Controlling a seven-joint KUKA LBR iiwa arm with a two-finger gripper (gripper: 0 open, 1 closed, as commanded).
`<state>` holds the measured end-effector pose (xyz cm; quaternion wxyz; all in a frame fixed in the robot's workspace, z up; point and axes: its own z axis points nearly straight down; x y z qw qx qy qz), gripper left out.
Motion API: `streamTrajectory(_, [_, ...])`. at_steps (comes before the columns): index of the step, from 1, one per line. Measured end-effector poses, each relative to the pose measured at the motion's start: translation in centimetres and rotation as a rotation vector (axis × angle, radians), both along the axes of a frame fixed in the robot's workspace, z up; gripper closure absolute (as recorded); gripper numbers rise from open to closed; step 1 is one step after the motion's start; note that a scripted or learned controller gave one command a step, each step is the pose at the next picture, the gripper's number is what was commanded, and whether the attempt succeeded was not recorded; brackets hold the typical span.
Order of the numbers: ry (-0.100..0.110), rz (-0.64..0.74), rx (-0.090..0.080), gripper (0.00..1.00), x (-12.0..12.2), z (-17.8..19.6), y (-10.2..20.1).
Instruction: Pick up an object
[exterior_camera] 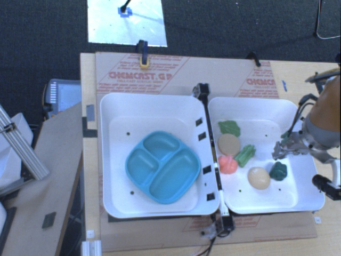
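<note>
Grey arm (pixel 325 116) hangs over right bin (pixel 256 204); jaws' state cannot be told.

The arm (pixel 325 124) is grey metal with a broad orange band above its wrist. Thin dark cables loop along its outer side. Its gripper (pixel 281 149) is a small grey and black metal assembly with a blocky body.

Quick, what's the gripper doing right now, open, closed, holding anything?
Gripper: above the right bin, beside the dark green piece; nothing seen between its fingers; open or closed cannot be told.
</note>
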<state>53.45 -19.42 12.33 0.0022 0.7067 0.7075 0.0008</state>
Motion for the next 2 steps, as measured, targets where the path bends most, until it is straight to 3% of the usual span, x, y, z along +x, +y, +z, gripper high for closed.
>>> streamTrajectory(2, [-0.004,0.003,-0.001,1.0,1.2,12.4,-0.2])
